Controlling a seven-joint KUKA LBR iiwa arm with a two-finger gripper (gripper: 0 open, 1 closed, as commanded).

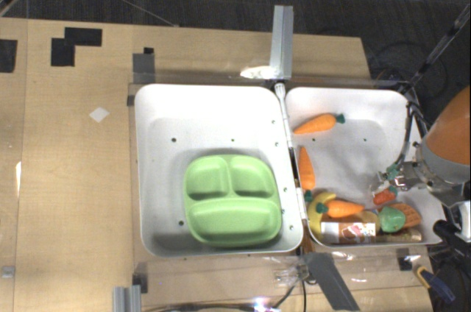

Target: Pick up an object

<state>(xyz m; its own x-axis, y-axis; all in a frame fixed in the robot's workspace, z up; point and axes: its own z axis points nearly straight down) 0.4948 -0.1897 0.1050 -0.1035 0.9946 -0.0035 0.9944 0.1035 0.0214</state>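
Observation:
The right bin (360,145) holds toy foods. One carrot (316,124) lies near its far left, and a second carrot (306,171) rests along the left wall. In the near corner a third carrot (344,209), a yellow banana (316,213), a small printed box (349,232), a green piece (392,218) and a brown piece (410,215) are heaped together. My gripper (390,180) hangs low at the bin's right side, just above a small red piece (383,196). Whether it touches that piece is unclear.
The left bin (169,126) holds a green divided plate (232,199) toward its near side. A metal post (282,42) rises behind the wall between the bins. The arm's orange band (450,128) and dark cables (441,53) occupy the right edge.

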